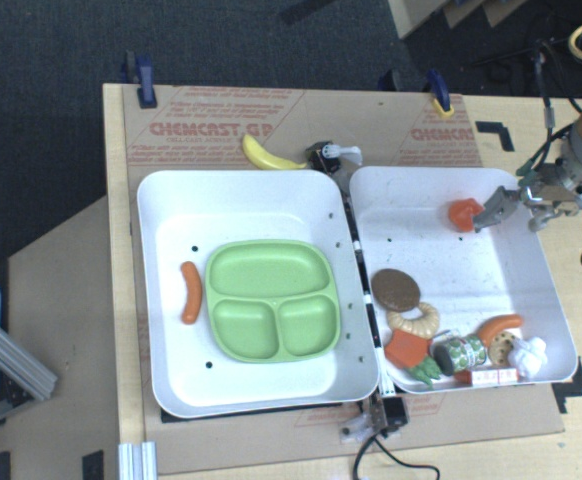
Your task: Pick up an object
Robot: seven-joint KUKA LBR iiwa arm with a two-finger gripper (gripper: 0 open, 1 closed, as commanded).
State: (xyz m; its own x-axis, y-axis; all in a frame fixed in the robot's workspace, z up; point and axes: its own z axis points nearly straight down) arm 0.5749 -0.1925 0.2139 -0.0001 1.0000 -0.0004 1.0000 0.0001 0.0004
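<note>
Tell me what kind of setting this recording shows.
Likely a robotics lab test bench, not a home: two white bins sit on a clamped board, toy food such as a banana and a green divided plate, and dark carpet below.

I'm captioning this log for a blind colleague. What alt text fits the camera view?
The grey arm's pincer, fingers spread, hovers in the right white bin beside a small red-orange block, holding nothing. Toy food is heaped in that bin's near corner; the left white bin holds a green divided plastic tray and an orange toy sausage.
</note>
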